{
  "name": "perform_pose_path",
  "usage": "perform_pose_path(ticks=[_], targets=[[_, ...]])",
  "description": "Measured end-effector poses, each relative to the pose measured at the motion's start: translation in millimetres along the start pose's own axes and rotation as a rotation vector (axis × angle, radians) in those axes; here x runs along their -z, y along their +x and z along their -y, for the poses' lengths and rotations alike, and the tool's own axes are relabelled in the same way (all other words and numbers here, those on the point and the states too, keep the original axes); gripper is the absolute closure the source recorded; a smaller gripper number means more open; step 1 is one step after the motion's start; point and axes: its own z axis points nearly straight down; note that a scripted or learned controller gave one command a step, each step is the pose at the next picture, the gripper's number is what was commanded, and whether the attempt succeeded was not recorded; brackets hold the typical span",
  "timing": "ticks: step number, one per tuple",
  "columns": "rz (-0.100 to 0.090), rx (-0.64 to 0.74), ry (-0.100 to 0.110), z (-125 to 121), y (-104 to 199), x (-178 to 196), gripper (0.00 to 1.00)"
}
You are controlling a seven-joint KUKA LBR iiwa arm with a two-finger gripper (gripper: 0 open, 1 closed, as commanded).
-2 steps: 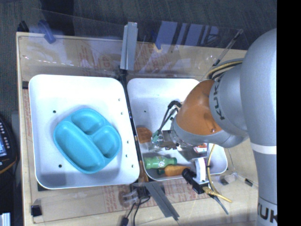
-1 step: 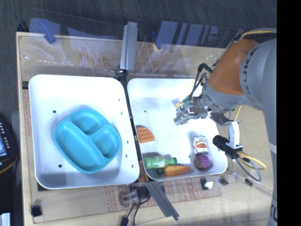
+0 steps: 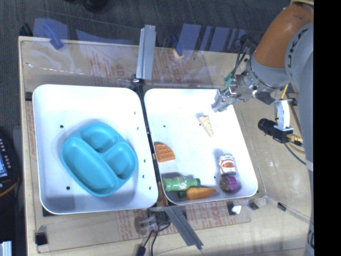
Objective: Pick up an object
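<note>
Left white shallow plastic bin (image 3: 45,143) holds a blue three-compartment plastic tray (image 3: 98,157), lying slightly skewed, roughly centred and toward the near side; nothing is visible in its compartments. A metal divider bar (image 3: 146,52) runs back from the seam between the two bins across the tabletop (image 3: 277,185). Right white shallow plastic bin (image 3: 181,111) carries the loose items. Against its left wall: an orange-brown bread-slice-shaped toy (image 3: 164,152). Along the near wall, from left: a green plastic bottle lying on its side (image 3: 178,184), an orange toy carrot (image 3: 201,193) just beside and in front of it, a dark purple roundish item (image 3: 229,184), and a small red-and-white labelled can (image 3: 227,165) standing just behind the purple one. Farther back and apart from that cluster lies a small pale cone-shaped object (image 3: 205,125), long axis running from far-left to near-right. The gripper (image 3: 221,103) sits over the bin's far right corner, tilted, fingertips pointing down and left; the fingers look close together with nothing between them, though detail is small. Judgement: the cone is the nearest candidate, lying just toward the camera and slightly left of the fingers, isolated from other items; the near-wall cluster is well apart. A grasp there would likely want the fingers closing across the cone's short axis, so wrist rotation relative to that diagonal matters. Pick not yet made.
</note>
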Motion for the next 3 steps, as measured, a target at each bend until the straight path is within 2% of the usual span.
perform_pose_path(ticks=[1,2,3], targets=[[0.000,0.000,0.001,0.1,0.0,-0.3,0.00],[-0.001,0.002,0.004,-11.6,0.7,-89.1,0.00],[-0.001,0.002,0.003,-55.7,1.0,-161.3,0.00]])
